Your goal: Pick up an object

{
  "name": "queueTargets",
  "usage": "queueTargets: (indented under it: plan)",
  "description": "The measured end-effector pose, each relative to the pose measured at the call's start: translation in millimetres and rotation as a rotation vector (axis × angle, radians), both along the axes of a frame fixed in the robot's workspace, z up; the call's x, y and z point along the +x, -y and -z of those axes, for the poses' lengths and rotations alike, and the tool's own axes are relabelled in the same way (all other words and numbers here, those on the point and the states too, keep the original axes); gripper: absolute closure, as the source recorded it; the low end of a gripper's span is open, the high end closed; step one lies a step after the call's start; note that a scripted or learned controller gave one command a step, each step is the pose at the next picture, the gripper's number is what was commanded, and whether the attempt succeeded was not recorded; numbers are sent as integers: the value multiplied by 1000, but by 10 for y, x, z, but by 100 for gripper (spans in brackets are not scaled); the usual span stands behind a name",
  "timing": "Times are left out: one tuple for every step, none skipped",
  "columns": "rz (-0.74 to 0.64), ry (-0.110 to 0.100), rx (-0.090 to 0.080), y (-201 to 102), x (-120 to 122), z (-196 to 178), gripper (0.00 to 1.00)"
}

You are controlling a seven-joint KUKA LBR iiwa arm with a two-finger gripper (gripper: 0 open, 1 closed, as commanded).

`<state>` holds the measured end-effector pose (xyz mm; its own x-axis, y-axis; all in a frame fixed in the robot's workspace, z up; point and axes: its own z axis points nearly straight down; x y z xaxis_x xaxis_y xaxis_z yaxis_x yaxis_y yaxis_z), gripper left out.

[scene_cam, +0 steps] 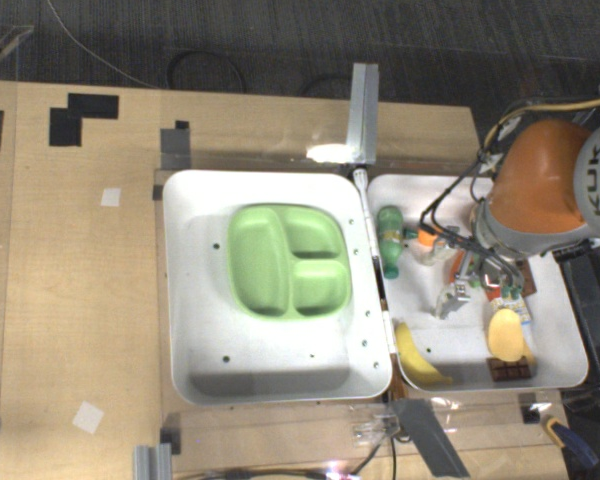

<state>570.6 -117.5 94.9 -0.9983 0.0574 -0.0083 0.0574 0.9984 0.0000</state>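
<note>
Right now your worktop (70, 298) carries two white bins side by side: the left bin (195, 298) holds a green divided tray (285, 260) lying flat at its centre, and the right bin (565, 328) holds all the small clutter.

The arm (545, 183) hangs over the right bin from about two o'clock, and its bulk hides part of that bin, so you may be missing items beneath it.

The hand (458, 293) sits low near the bin's centre with wiring looped around it. You cannot tell from this view how wide it is parted, and nothing can be seen between its tips.

Your candidates lie around it. A green bottle (390, 236) lies at ten o'clock against the dividing wall. A banana (416, 358) lies at seven o'clock, tucked into the corner. A yellow lemon-like fruit (507, 334) sits at four o'clock, just beside a brown block (510, 370).

Expect these risks:
- The hand appears to be over bare floor between objects, so closing there would likely catch nothing.
- The round fruit may roll or squirt out if pinched off-centre.
- The banana and bottle hug the walls, so a fingertip could strike the rim before it gets around them.
- Small orange and red bits (432, 236) near the wrist could snag.
</note>
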Motion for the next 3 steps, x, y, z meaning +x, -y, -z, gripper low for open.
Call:
queueTargets:
  plan:
    - [188,5,1,-62,44,49,0]
    - [458,12,5,39,-522,40,0]
    - [569,7,5,79,-102,49,0]
